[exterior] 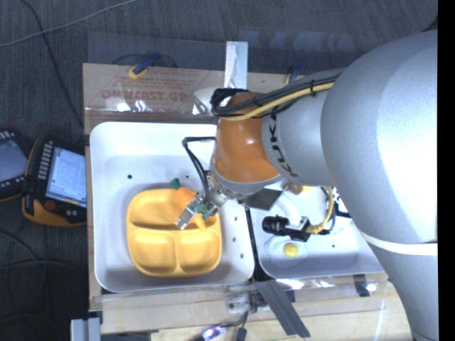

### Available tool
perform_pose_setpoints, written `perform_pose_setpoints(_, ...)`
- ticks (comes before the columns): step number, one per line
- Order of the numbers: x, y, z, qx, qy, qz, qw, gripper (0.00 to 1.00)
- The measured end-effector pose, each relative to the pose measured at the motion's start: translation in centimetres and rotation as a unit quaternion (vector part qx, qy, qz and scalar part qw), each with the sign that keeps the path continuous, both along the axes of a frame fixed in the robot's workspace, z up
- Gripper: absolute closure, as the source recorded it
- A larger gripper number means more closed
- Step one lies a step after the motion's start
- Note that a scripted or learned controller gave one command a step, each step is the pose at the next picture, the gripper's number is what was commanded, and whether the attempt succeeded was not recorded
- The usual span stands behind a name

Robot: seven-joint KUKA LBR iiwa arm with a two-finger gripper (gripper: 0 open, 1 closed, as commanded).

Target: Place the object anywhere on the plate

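— Dark carpet is surrounding the desk (99, 77). Where is the object?

— An orange object (186, 192) is lying at the plate (153, 244)'s far edge, by the hand (190, 215). Fingers: I cannot tell. Placing seems in hand; next, release and lift.

The gripper (190, 215) is hanging over the yellow plate (170, 244) in the left bin (110, 190), beside an orange object (186, 192) at the plate's rim

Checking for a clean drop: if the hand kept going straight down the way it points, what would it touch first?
Most likely the yellow plate, near its right rim, where the hand hangs beside an orange object. Depth is unclear from this slanted view.
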State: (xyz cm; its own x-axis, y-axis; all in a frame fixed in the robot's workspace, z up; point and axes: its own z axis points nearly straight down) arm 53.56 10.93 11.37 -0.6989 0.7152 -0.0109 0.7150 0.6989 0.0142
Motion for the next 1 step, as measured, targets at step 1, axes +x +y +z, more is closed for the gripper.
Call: perform_pose_setpoints(1,-3.04,-0.65,17.78,-0.002,0.008,-0.056,0.9984,0.0)
